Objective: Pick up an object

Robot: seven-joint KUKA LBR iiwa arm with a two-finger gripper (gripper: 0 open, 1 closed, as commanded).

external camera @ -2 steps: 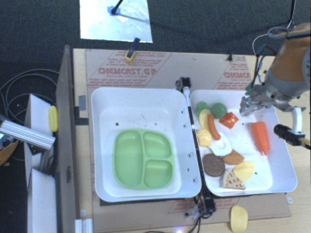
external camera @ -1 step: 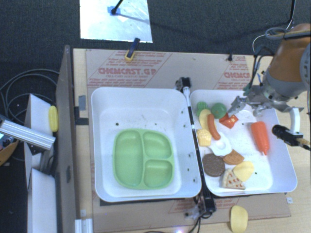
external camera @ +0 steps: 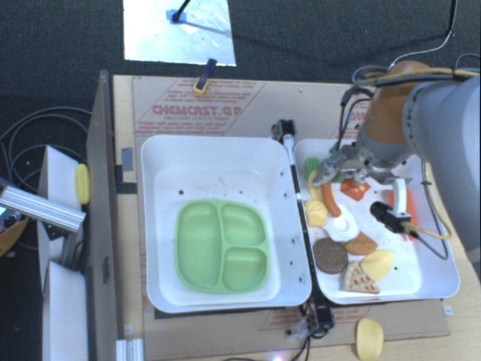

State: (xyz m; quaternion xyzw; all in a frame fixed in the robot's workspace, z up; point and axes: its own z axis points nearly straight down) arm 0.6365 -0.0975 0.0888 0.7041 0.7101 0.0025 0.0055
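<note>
The left bin (external camera: 161, 194) holds a green divided tray (external camera: 222, 245), lying flat toward the near side. A black rail (external camera: 299, 201) runs between the two bins. In the right bin (external camera: 436, 277), the toy food sits in a cluster on the left half: a yellow corn piece (external camera: 316, 214) just beside the rail, an orange-red sausage (external camera: 331, 199) leaning next to it, a white egg-like piece (external camera: 343, 227) below that, then a dark brown patty (external camera: 330, 255), a toast-coloured slice (external camera: 362, 244), a waffle wedge (external camera: 359, 278) and a pale yellow lump (external camera: 378, 263) near the front wall. A red piece (external camera: 355, 189) lies just under the arm's wrist. The gripper (external camera: 334, 168) hangs low over the upper left of this bin, just above the sausage and the red piece; whether its claw is open or closed cannot be told from this slant, and nothing is seen between its tips. Outside the bins, a yellow piece (external camera: 368, 338) rests on the board at the front
</note>
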